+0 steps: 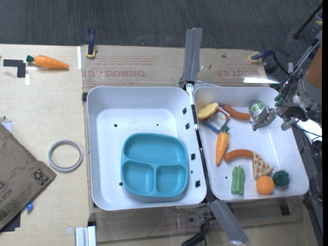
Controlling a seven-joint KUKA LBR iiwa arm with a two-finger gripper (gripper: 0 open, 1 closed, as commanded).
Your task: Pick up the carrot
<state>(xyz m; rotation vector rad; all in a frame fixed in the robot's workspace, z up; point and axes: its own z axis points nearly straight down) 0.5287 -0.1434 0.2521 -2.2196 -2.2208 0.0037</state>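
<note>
- Camera view, from my seat: the blue tray lies in the left bin.
- Right of that tray, in the right bin, I see the carrot: orange, tapered, green top up, tip down.
- Further right, the gripper hovers; I can't tell its finger state.

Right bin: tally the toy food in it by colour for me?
Orange: 4, a carrot, two sausages, a round fruit
Green: 2, a bean bundle, a dark broccoli
Tan or yellow: 2, a bun, a waffle wedge
Total: 8
</note>
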